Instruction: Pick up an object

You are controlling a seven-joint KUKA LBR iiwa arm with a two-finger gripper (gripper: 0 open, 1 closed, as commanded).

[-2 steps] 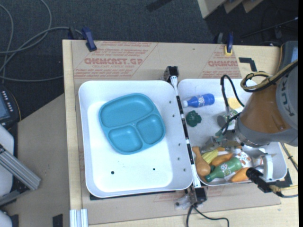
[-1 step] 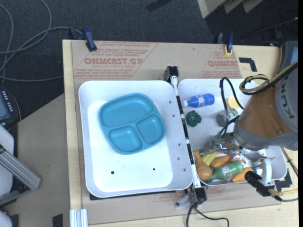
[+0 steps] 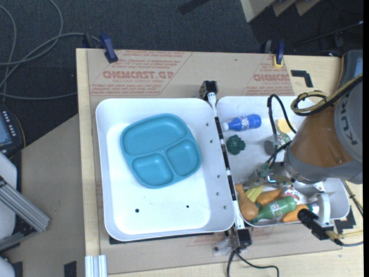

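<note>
Toy food (image 3: pixel 271 203) heaped lower right: light, stiff, slippery; best gripped across narrow middle. Pincer (image 3: pixel 275 175) state untellable.

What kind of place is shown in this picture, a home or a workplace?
Most likely a robotics lab, not a home. A robot arm reaches over two white bins on a clamped board, with loose cables on the dark carpet beside the bench.

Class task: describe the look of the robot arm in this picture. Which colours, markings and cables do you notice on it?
The arm is a thick rounded body, grey with a broad orange-brown band above the wrist. Part of a dark letter marking shows on its grey upper casing. Black cables loop beside it, and a white fitting with black parts sits at the wrist end.
</note>
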